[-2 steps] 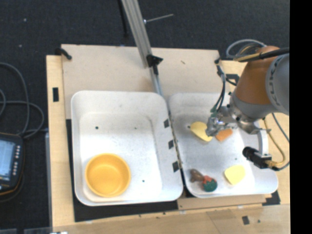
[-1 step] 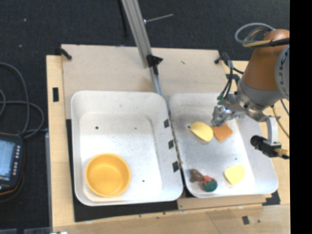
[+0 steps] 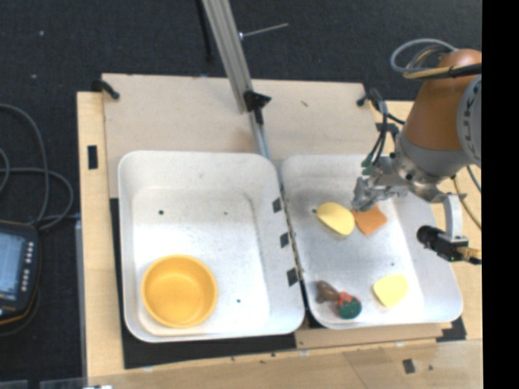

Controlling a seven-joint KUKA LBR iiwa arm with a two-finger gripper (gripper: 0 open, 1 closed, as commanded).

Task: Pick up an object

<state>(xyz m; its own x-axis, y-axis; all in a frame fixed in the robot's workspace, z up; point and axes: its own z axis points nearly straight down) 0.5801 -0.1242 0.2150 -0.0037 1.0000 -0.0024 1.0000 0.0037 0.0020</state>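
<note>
Hand (image 3: 369,194) hanging low over the right bin (image 3: 430,294), near its far edge, right above the orange block (image 3: 372,221); whether apart or together, impossible telling from this slant. Looking like the approach step of the pick, with nothing seen clamped yet. Orange block lying just under the fingertips, touching or nearly touching the pale yellow piece (image 3: 335,218) on its left. Next move probably calling for dropping straight onto the block and closing without nudging that neighbour. Further out, lying near the bin's front edge: a second yellow piece (image 3: 390,290) and a small brown, red and green toy (image 3: 340,299). Sitting in the left bin (image 3: 203,177), towards its front left corner, a yellow bowl (image 3: 179,289), well apart. Rising from the worktop (image 3: 174,112) behind the bins, a metal post (image 3: 231,43), clear of the arm.
</note>
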